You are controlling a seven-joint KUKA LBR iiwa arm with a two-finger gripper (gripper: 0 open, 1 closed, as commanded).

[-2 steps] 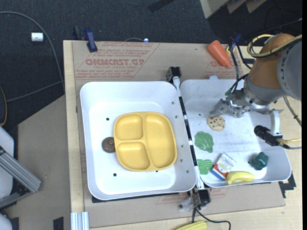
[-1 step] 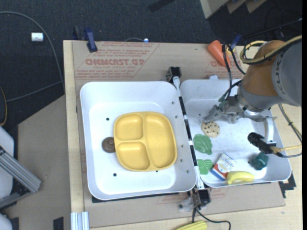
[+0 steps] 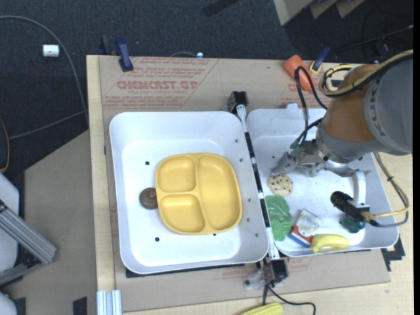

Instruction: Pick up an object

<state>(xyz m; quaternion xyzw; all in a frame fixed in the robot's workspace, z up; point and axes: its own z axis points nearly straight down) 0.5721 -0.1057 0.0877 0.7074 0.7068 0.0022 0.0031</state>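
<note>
- The arm [image 3: 367,110] reaches in from the right. Its pincer [image 3: 286,165] hangs low over the right bin [image 3: 270,131], close to that bin's left wall.
- From where I stand I cannot tell whether the pincer is released or clenched.
- A cookie [image 3: 281,185] lies flat on the bin floor just beneath the pincer, a touch to its left and nearer the front edge. I cannot tell whether the two touch.
- The cookie is round, so it has no long axis and points no particular way. Its speckled face is turned up.
- Past the cookie, on the side away from the pincer, lies a green leaf [image 3: 277,216]. Its long axis runs away from the pincer toward the bin's near rim. Its upper end sits just beside the cookie, and I cannot make out whether they touch.
- To the right of the leaf, and well below the pincer, a small red, white and blue packet [image 3: 304,228] lies tilted.
- Beyond the packet a banana [image 3: 330,243] lies by the near rim. Its long axis runs crosswise, left to right, at a slight slant.
- To the pincer's left, across the dark strip between the bins, is the left bin [image 3: 170,136].
- That bin holds a yellow plate [image 3: 197,194] with three compartments.
- A brown disc [image 3: 148,198] sits against the plate's far edge, well away from the pincer.
</note>
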